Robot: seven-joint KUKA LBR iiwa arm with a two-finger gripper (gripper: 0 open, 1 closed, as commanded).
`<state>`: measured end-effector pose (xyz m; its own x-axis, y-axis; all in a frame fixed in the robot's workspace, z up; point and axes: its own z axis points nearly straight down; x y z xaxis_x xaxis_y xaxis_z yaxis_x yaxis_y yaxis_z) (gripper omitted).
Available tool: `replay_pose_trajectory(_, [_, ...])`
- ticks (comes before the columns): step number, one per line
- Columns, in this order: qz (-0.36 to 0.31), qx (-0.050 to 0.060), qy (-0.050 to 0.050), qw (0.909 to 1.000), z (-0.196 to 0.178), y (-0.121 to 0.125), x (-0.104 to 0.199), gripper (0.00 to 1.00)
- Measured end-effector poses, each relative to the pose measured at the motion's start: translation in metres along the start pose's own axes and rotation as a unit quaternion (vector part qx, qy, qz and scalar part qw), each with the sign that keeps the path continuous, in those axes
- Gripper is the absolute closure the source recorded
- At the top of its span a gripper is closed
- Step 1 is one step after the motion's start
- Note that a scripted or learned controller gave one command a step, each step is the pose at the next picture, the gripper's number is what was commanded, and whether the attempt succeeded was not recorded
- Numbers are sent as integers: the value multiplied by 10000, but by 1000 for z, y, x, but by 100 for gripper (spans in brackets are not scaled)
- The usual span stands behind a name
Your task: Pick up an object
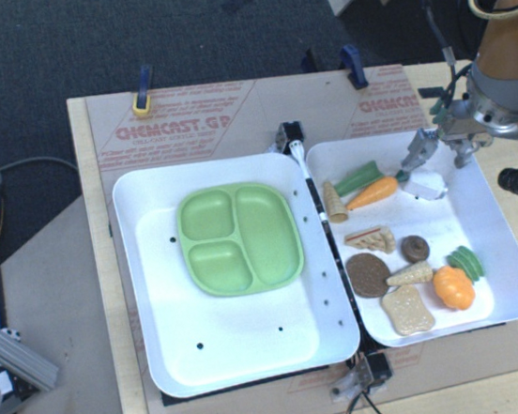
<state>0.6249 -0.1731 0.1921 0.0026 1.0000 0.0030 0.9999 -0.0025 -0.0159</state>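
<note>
Toast, one pale speckled toy slice point(407, 310), lies at the near edge of the right white bin point(498, 208), touching a dark brown round cookie-like disc point(368, 274) just beyond it. Right of these: an orange round toy fruit point(453, 288) beside a small green leafy piece point(466, 261). A small brown toy doughnut point(415, 248) and a tan striped cracker piece point(370, 238) sit mid-bin. Farther in, an orange toy carrot point(373, 193) lies against a green elongated vegetable point(358, 179), with a beige cylindrical piece point(335, 202) at their left end. The left white bin point(155, 281) holds a light green sectioned plastic tray point(239, 237).

The two-finger gripper point(424, 165) hangs at the far right of the right bin, just right of the carrot's tip, over a whitish patch; whether its fingers are spread or closed cannot be told, and nothing is seen between them.

Advice for the approach: the carrot looks the nearest candidate. Straddle its narrow width, clear of the green neighbour, and descend fully before closing.
</note>
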Motion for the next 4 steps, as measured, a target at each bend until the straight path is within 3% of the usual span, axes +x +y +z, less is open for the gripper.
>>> replay_pose_trajectory(1, [-13, -77, -15, 10000, -9, 3, 0, 0])
replay_pose_trajectory(3, [-15, -54, -10, 10000, 79, 9, -4, 0])
replay_pose_trajectory(4, [-16, -157, -40, 9999, 87, 14, -5, 0])
